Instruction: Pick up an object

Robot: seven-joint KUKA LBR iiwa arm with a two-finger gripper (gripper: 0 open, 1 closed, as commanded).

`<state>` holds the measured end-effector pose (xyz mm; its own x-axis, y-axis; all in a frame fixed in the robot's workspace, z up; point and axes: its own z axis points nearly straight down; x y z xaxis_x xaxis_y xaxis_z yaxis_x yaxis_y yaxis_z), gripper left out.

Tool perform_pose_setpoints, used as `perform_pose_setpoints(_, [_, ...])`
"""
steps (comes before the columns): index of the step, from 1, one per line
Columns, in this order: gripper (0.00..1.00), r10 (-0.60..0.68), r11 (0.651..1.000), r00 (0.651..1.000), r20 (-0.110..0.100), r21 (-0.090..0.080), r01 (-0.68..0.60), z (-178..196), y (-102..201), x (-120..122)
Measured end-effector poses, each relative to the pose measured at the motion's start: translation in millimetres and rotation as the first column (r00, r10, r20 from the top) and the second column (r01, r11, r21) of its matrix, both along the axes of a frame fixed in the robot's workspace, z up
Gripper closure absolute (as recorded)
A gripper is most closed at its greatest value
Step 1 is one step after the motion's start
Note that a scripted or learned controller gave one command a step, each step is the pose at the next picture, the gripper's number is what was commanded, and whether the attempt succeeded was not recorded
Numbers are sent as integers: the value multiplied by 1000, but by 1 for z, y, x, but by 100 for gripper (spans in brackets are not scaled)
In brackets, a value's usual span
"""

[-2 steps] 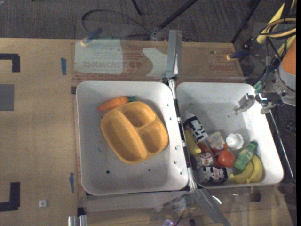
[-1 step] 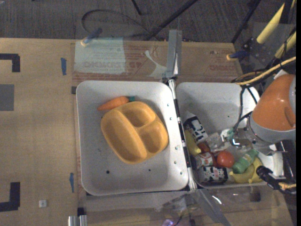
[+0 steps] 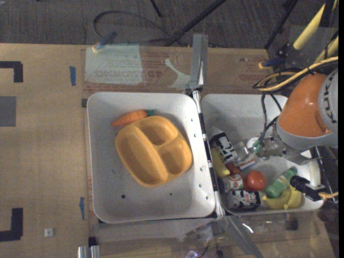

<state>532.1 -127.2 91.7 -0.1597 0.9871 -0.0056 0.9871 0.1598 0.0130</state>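
Right bin point(image 3: 236, 107) crowded along its near side: banana point(image 3: 285, 200), green bottle point(image 3: 280, 183), red tomato point(image 3: 256, 180), small cartons. Hand point(image 3: 252, 150) low above the tomato, grip unreadable, nothing visibly held. Pick apparently not yet made; grasp and lift remaining.

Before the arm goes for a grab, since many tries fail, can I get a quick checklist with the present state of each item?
1. Pincer over the right bin: ok.
2. Something between its tips: cannot tell.
3. Targets nearby: ok; red tomato and green bottle lie just below it.
4. Room around targets: not ok; they crowd against the yellow banana and cans.
5. Left bin undisturbed: ok; orange divided tray and carrot lie there.
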Motion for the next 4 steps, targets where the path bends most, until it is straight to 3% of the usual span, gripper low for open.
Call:
perform_pose_setpoints(1, [0, 66, 998, 998, 0, 0, -66, 4, -13, 48])
perform_pose_setpoints(2, [100, 64, 998, 998, 5, 1, -64, 15, -13, 50])
perform_pose_setpoints(3, [100, 108, 994, 994, -7, -1, -108, 204, -95, 97])
perform_pose_setpoints(4, [100, 318, 948, 948, -13, 4, -317, 157, -44, 92])
